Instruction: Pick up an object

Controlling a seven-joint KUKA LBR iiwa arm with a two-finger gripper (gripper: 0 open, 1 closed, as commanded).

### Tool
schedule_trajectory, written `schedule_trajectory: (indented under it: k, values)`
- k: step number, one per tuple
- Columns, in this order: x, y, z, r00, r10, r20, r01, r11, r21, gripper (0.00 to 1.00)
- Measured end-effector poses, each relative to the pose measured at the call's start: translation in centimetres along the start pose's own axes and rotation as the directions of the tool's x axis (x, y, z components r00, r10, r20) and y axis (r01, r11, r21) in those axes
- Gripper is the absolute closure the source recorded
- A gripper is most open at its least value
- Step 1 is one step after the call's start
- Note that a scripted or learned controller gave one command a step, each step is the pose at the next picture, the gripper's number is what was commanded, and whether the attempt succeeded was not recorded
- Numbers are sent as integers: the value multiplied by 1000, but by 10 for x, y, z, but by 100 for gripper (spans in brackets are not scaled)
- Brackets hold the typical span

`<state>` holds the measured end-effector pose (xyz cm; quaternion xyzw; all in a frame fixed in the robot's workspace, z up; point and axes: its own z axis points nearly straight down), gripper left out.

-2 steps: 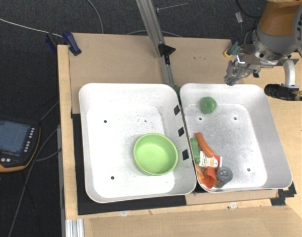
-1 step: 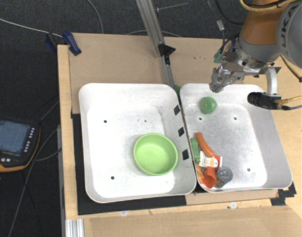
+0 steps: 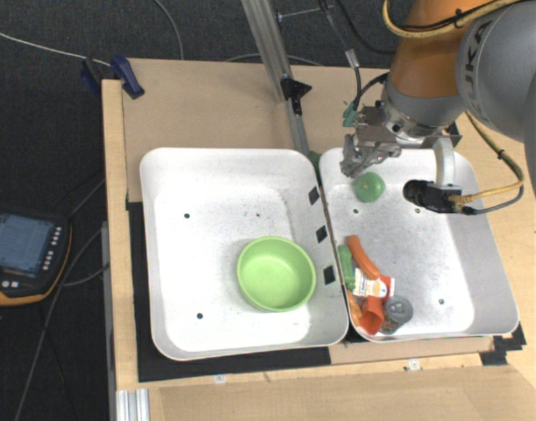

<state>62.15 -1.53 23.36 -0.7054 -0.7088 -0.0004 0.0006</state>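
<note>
A grey robot arm with an orange band (image 3: 434, 24) reaches in from the right over the far end of the right-hand white bin (image 3: 452, 261), its tool (image 3: 362, 167) poised directly above a small round green object (image 3: 369, 188) that sits on the bin floor near the back wall. How far the tool stands open cannot be told from this angle, and nothing is seen between its tips. The green object, being round, shows no clear long axis or heading. At the near end of the same bin lies a cluster of items: an orange carrot-shaped piece (image 3: 362, 257) whose long axis runs from the near corner toward the far left, an orange-and-white packet (image 3: 371, 292) just beneath it, and a small grey disc (image 3: 397, 309) beside that. In the left-hand bin (image 3: 189, 200), a light green bowl (image 3: 276, 274) rests upright toward the near right side. Both bins sit side by side on the tan tabletop (image 3: 206, 103).
</note>
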Motion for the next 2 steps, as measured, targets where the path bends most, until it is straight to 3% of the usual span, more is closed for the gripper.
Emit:
schedule_trajectory:
  k: [2]
  values:
    - [105, -49, -9, 1000, -1, 0, 1, 1000, -1, 100]
